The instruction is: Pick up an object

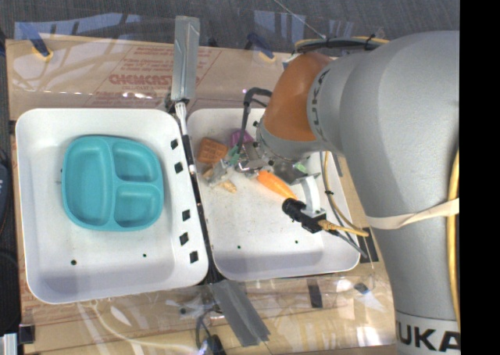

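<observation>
**Gripper Low Over Right Bin, Beside a Slanting Carrot**

Viewed from above, at a slant. Far left: the left bin [31, 213], white and shallow, with a teal divided plate [113, 183] flat on its floor, three compartments facing up.

Next, across the shared edge: the right bin [258, 244], with everything gathered in its upper half. Nearest that shared edge, a brown piece [209, 150]. Just below it, a small pale scrap [228, 186] on bare white floor. Slightly further right, a purple item [238, 138] close to the bin's upper wall, partly hidden, shape hard to make out.

Right beside these, the gripper [244, 159], low over the bin floor between the brown piece and the carrot, largely tucked under the wrist. Impossible to tell how wide open, or whether closed on anything.

Then the carrot [276, 183], orange, lying flat on the floor just right of and below the gripper, apart from the pale scrap. Long axis on a diagonal, from upper left to lower right. Upper-left end toward the gripper, lower-right end toward the bin's right wall. Too small to tell tip from top.

Furthest right, the grey arm [391, 134], reaching in over the right bin's right wall. Above the wrist, the orange band [289, 107], hanging over the bin's upper right part.
</observation>
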You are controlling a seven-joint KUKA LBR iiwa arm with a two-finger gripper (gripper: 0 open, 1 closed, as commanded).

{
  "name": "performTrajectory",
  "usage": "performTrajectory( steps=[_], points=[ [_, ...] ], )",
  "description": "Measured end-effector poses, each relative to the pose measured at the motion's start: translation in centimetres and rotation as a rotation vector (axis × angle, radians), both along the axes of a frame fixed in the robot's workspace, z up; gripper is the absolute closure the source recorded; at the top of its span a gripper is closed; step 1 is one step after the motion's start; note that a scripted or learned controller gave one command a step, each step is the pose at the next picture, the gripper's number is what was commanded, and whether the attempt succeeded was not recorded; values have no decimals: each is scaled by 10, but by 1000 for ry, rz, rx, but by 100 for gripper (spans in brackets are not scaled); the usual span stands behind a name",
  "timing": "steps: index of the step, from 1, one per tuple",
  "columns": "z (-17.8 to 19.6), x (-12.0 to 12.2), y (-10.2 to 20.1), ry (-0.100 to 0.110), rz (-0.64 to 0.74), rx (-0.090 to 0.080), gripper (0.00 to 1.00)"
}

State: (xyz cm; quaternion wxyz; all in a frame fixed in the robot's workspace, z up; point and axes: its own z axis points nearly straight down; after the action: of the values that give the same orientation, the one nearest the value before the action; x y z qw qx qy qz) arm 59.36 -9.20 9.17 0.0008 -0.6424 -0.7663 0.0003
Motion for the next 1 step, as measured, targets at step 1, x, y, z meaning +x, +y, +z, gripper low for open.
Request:
performTrajectory(
  steps=[1],
  points=[
    [10,0,-1,2,2,0,100]
  ],
)
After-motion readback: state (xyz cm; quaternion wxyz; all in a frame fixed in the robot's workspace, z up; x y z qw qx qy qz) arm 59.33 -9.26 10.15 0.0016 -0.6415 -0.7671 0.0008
